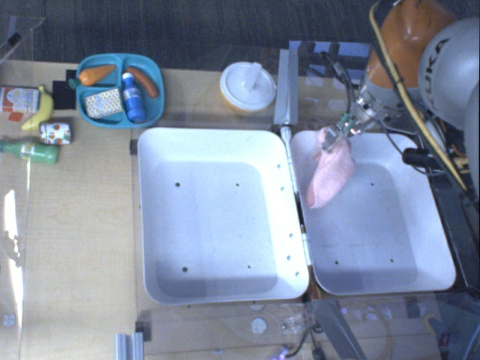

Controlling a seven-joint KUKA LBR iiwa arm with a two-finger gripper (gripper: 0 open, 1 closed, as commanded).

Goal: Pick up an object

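Note:
A pink cloth (328,172) hangs over the back left part of the right bin (420,276). Its top end is pinched between the fingers of my gripper (335,136), which is shut on it. The cloth droops down and to the left, its lower end near the bin's left wall. The grey arm with its orange band (405,28) reaches in from the upper right.
The left bin (157,201) sits beside the right one. Behind the bins stand a white-lidded yellow bowl (248,87) and a blue divided tray (120,88) of toy food. A banana (39,109), a can (55,133) and a green bottle (30,151) lie at far left.

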